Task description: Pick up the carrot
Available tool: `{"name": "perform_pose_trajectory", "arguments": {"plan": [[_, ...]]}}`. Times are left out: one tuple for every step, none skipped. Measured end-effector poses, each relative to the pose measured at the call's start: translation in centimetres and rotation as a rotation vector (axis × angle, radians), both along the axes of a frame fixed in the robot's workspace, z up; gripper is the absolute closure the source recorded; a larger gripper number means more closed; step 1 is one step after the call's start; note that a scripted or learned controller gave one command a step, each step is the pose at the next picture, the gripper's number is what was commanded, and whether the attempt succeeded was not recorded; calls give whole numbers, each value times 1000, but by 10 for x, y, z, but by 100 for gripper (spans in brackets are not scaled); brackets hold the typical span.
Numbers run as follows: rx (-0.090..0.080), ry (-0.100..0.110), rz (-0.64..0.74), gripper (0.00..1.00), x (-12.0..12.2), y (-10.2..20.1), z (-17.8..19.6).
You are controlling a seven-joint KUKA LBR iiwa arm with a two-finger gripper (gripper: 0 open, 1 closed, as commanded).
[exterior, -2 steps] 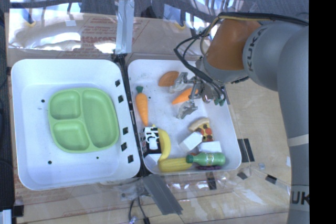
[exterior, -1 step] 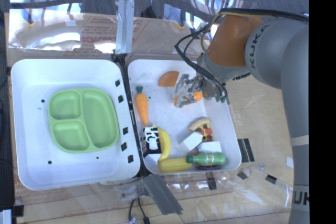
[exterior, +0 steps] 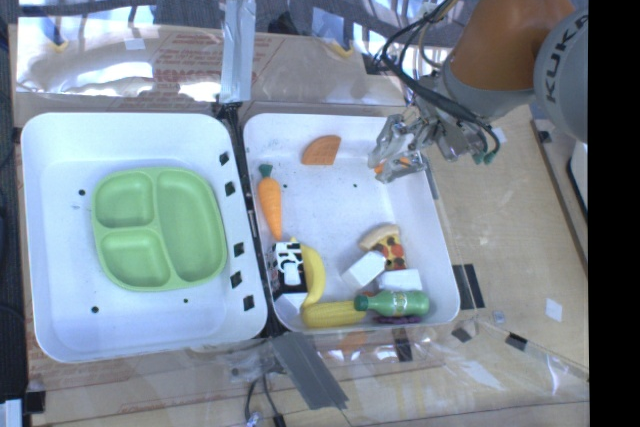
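Observation:
The carrot (exterior: 270,199), orange with a green top, lies along the left wall of the right bin (exterior: 335,205), pointing toward the front. My gripper (exterior: 398,155) hangs over the right bin's far right corner, well to the right of the carrot and apart from it. A small orange spot shows at its tips; I cannot tell what that is. Nothing recognisable is held there.
The right bin also holds an orange slice-shaped piece (exterior: 321,150) at the back, a pizza slice (exterior: 383,239), a white block (exterior: 365,269), a green bottle (exterior: 394,303), a banana (exterior: 322,297) and a black-and-white carton (exterior: 289,266). A green divided plate (exterior: 158,227) sits in the left bin (exterior: 50,215).

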State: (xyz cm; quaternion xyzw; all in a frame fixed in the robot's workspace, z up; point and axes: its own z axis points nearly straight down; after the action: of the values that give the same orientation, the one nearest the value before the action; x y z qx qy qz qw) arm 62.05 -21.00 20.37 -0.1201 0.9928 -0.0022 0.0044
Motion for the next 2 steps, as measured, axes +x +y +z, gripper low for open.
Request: {"name": "perform_pose_trajectory", "arguments": {"plan": [[2,6,0,0,-1,1,-3],[-1,0,40,0,35,-2,-95]]}}
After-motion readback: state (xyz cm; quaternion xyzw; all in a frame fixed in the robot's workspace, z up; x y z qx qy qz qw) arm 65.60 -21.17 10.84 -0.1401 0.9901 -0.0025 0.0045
